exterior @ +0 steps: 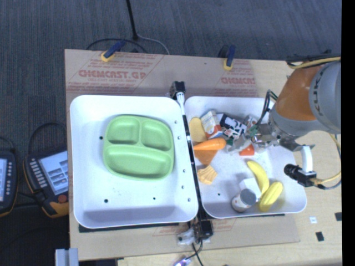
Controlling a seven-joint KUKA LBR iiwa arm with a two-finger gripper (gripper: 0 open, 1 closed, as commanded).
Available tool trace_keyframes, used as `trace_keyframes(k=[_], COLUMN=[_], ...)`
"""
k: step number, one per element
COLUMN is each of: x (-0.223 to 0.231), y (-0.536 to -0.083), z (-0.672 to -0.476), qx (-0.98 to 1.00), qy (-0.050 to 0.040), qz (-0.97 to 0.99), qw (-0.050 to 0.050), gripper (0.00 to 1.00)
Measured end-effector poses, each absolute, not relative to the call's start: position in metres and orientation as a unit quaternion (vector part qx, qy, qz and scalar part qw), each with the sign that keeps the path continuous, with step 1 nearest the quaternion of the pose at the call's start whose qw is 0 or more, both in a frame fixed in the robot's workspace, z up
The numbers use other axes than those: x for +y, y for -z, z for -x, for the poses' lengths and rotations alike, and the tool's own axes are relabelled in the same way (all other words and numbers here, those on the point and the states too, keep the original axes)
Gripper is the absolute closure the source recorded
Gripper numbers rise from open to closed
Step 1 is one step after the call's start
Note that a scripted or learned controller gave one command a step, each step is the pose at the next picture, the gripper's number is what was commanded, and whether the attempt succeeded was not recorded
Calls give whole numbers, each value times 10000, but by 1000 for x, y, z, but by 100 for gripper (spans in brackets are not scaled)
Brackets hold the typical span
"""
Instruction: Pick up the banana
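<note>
Banana low in the right bin, claw above it.

Left bin on the tabletop holds a green tray. In the right bin, an orange carrot lies by the left wall, a small can just left of the banana's lower end. The banana curves down toward the bin's near right corner, apart from the claw, which sits among clutter further up; whether the claw is apart or together I cannot tell.
</note>
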State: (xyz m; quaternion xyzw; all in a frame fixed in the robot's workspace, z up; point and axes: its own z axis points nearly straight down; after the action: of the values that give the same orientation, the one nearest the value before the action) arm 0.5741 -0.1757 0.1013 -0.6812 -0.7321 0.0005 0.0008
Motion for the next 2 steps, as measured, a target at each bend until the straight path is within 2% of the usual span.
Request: trace_keyframes(k=[1, 2], x=[-192, -193], y=[-88, -95], z=[-501, -501], qx=[-8056, -8049], qy=[29, 20], qz=[5924, 5934], qw=[-96, -82], gripper=[0, 100])
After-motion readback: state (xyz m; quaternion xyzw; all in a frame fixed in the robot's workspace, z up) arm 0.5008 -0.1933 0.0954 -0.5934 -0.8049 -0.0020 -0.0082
